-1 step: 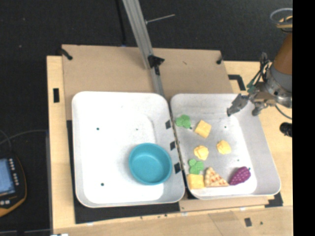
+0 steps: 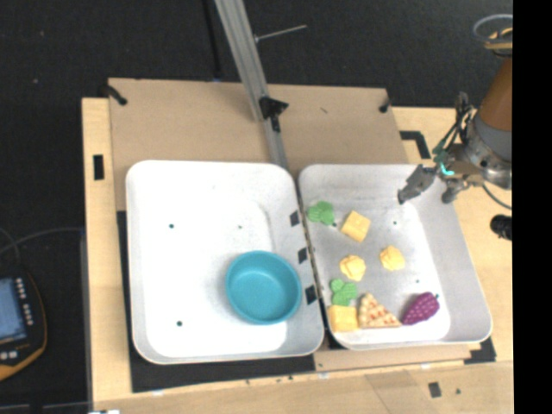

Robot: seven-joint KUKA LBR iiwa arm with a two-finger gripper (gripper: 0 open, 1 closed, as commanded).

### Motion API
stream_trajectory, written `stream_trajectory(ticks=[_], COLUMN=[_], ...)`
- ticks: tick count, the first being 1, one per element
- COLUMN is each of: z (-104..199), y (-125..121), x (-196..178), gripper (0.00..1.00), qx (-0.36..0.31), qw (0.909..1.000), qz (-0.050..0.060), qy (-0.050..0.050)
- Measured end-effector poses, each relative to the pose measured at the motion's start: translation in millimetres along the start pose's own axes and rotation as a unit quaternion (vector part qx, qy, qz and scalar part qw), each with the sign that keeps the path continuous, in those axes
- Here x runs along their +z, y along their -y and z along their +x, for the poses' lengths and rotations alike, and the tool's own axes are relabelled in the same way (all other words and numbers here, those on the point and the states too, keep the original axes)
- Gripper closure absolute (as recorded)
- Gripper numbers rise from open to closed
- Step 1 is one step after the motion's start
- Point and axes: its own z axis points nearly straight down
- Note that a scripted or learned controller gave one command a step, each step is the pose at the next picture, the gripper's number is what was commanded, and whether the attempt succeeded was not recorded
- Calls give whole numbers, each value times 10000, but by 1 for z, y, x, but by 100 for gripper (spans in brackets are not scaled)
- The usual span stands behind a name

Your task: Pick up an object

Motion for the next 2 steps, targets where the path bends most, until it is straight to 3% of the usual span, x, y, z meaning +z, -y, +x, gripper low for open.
stream_trajectory(ticks=[2], z=[-4], y=[-11], x=[89], gripper=[0], qx=[2], qw=[10000], qz=[15], qy=[1])
